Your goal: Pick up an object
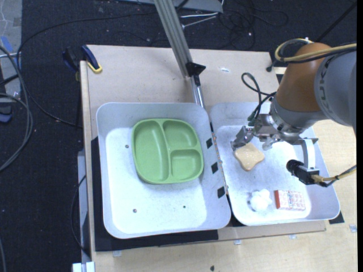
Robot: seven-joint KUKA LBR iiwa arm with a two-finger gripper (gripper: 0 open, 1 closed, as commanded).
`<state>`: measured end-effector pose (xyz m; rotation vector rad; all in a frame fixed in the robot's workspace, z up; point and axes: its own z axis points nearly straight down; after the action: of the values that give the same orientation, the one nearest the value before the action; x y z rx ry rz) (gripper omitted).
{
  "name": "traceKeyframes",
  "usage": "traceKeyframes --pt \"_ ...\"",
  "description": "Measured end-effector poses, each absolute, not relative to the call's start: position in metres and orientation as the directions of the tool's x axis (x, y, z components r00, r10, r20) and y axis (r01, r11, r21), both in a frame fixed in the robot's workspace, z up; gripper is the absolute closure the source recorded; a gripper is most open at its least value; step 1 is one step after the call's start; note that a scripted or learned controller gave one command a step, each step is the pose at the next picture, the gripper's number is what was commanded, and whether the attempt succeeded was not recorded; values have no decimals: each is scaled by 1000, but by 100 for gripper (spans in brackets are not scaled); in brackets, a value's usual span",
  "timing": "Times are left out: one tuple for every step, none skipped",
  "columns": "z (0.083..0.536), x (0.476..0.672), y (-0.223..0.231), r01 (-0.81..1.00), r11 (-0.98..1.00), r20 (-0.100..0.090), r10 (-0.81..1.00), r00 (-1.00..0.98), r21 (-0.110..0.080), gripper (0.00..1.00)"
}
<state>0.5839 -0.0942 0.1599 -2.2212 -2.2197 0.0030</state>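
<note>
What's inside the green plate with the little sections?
The green plate sits in the left bin and its three sections look bare. What lies under the plate is covered, so that cannot be told.

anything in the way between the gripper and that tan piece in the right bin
Nothing visible stands in the way. The gripper sits right over the tan piece's upper edge in the right bin. The white lump and red packet lie apart, nearer the bin's front.

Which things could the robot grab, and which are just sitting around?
For the job: gripper, tan bread-like piece just below it, white crumpled lump, red and white packet.
Just lying about: green divided plate, blue and yellow clamp.
</note>
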Motion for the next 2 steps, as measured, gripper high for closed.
traceKeyframes --pt "116 583 -97 1000 -1 0 1000 1 -4 0" --pt "97 586 -98 1000 -1 -4 1000 1 6 0"
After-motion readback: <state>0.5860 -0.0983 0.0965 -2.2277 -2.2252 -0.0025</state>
